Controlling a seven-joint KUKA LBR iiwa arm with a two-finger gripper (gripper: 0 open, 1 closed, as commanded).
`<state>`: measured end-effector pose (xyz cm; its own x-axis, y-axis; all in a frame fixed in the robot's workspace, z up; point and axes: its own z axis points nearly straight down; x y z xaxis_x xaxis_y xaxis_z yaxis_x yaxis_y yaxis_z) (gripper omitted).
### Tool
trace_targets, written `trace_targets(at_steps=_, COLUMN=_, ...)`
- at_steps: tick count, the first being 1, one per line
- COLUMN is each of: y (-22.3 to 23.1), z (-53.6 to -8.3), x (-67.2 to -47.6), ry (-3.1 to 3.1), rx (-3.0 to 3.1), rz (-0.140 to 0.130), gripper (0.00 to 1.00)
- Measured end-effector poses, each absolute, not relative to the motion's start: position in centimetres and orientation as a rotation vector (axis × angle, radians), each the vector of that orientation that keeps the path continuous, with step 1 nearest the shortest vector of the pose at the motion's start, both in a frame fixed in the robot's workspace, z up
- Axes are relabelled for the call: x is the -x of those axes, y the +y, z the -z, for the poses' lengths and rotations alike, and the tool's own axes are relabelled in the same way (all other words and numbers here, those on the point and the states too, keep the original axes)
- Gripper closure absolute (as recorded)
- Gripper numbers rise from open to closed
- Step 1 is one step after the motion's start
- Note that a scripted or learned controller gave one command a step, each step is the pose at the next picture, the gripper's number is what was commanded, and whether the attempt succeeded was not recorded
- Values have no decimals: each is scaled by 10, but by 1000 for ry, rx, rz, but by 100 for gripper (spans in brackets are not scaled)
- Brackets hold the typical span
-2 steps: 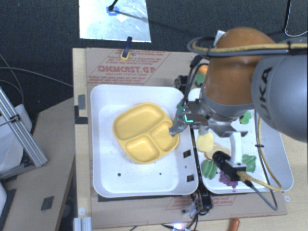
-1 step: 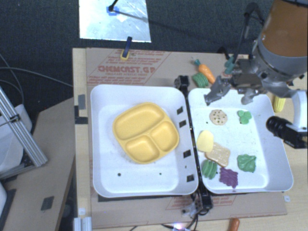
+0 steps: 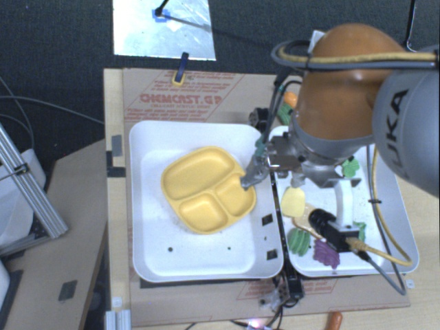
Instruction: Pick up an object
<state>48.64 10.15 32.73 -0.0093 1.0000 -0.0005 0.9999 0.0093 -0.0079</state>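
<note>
Left bin point(image 3: 148, 253): yellow divided plate point(image 3: 206, 188) lies mid-bin. Claw point(image 3: 253, 177) sits at plate's right rim, near the divider between bins; finger opening cannot be told. Right bin point(image 3: 405, 225): pale yellow piece point(image 3: 293, 201), green toy point(image 3: 299, 240), purple toy point(image 3: 326, 254), partly under the arm point(image 3: 344, 95).

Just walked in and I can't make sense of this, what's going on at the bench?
A grey and orange KUKA arm reaches in from the right over two white bins. Its gripper sits at the right edge of a yellow divided plate in the left bin. The right bin holds small items, among them a purple toy.
</note>
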Motion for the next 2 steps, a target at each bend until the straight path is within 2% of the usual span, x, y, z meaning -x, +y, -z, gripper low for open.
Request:
trace_targets(at_steps=1, y=99, z=-344, x=-488, ry=-2236, rx=2210, rz=5, gripper=100)
trace_targets(at_steps=2, y=81, z=-472, x=-487, ry=-2232, rx=2224, rz=23, gripper=100)
